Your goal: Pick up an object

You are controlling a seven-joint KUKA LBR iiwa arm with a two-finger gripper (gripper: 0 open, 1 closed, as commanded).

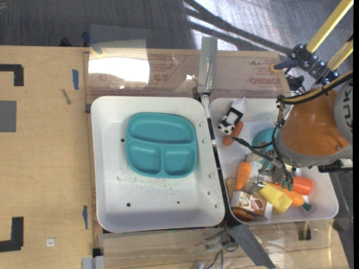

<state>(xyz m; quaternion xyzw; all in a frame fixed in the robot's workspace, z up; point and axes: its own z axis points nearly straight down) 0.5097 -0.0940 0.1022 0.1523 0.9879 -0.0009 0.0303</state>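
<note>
Arm's gripper (268, 175) hangs low in the right bin (331, 209), just right of the carrot (243, 174), above the toy pile, seemingly to pick one; nothing visibly held, clamp state cannot be told; teal plate (161, 144) lies far left.

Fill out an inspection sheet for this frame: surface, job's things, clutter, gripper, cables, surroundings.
Surface: two white bins; left bin holds a teal divided plate.
Job's things: right bin holds a carrot, yellow piece, small carton, black-and-white toy.
Clutter: nothing seen.
Gripper: gripper low among the right bin's toys; hold unclear.
Cables: black cable across the right bin.
Surroundings: wooden bench, clear panel.
</note>
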